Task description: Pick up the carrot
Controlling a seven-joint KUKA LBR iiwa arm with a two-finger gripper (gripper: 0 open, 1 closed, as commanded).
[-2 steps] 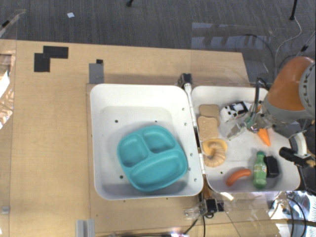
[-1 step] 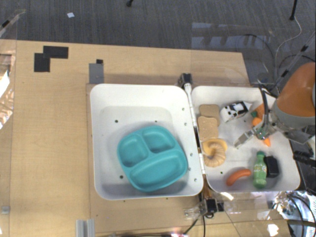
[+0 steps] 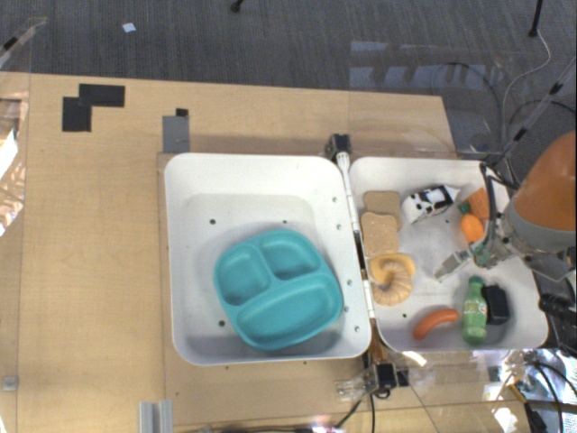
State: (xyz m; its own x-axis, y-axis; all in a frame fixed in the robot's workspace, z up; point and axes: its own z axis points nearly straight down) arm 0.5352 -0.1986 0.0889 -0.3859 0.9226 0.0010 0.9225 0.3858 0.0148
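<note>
The carrot (image 3: 473,224), orange with a green top, lies near the far right of the right bin (image 3: 433,171). My gripper (image 3: 454,262) hangs over the middle right of that bin, just in front of and slightly left of the carrot. Nothing shows between it and the carrot, which lies free. The arm's orange band (image 3: 548,188) rises at the right edge.
The right bin also holds tan bread slices (image 3: 380,225), a black-and-white toy (image 3: 427,203), a ring-shaped pastry (image 3: 393,276), an orange-red sausage (image 3: 435,322) and a green bottle (image 3: 474,310). A teal divided plate (image 3: 278,287) lies in the left bin (image 3: 194,242).
</note>
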